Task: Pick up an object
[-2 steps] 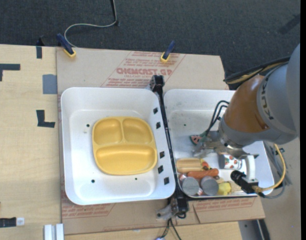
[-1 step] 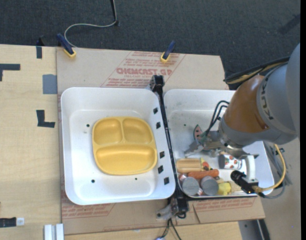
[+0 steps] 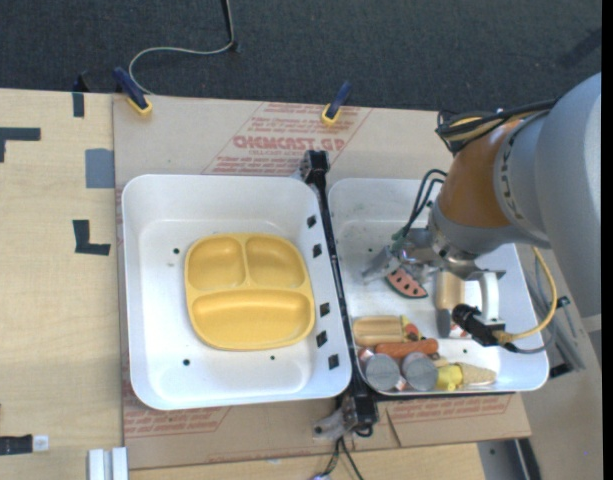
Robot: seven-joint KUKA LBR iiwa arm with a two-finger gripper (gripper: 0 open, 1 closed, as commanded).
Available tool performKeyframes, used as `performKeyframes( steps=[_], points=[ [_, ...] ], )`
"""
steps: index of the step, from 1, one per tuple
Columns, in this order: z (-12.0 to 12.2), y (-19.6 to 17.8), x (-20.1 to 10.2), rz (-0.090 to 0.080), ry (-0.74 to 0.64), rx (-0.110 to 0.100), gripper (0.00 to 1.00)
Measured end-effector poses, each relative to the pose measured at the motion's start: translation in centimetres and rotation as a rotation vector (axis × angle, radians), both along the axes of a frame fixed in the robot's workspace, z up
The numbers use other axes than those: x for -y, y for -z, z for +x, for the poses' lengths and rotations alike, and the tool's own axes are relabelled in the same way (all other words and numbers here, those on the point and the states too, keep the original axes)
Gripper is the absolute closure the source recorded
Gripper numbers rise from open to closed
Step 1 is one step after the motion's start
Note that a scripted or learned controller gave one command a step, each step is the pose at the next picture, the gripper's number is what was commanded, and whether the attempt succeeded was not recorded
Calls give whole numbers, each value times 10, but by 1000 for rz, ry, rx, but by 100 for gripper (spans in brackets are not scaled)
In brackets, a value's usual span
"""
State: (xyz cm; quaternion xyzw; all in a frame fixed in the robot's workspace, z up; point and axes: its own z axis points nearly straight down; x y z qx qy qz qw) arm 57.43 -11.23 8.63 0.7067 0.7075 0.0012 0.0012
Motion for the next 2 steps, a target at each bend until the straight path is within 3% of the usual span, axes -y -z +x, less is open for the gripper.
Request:
performKeyframes(
  steps=[1, 2],
  points=[
    [0, -9, 1, -1, 1, 0, 100],
    [-30, -165, -55, -1, -1, -1, 100]
  ],
)
